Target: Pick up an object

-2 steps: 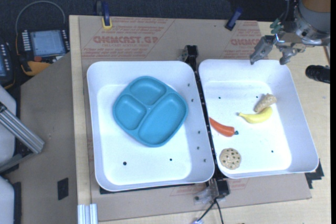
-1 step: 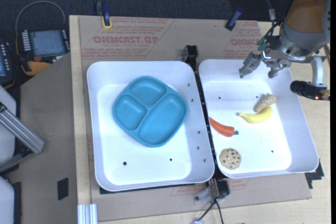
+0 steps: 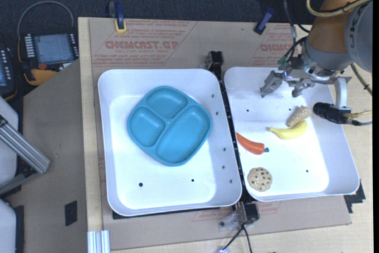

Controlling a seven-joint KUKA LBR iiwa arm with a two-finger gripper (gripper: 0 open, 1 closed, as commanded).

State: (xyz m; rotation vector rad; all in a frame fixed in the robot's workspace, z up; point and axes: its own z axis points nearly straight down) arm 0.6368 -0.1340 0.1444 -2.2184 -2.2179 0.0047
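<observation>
**Open claw poised over the far end of the food bin**

Starting at the left, the left bin carries one thing, a blue divided plate lying flat near its middle, tilted a little off square with the walls. It looks parked there as a landing spot, and nothing rests in its three compartments.

Across the black divider, the right bin holds the loose items, spread well apart as if to give the fingers room around each one. Nearest the divider lies a red pepper, slim and slanted, with a dark tip pointing right. Below it, toward the near wall, sits a round cookie, tan with dark specks. Further right, a yellow banana curves across the bin floor, and a pale beige lump, which I cannot identify, touches its upper right end.

Above all these, over the bin's far end, hangs the gripper, reaching in from the right. Its two fingers stand spread apart with nothing between them, so no item is held yet. The banana and its beige neighbour are the closest candidates; I judge the banana the likeliest target. It is small, smooth and bright, lying flat, and the lump pressed against it could get in a finger's way.
</observation>
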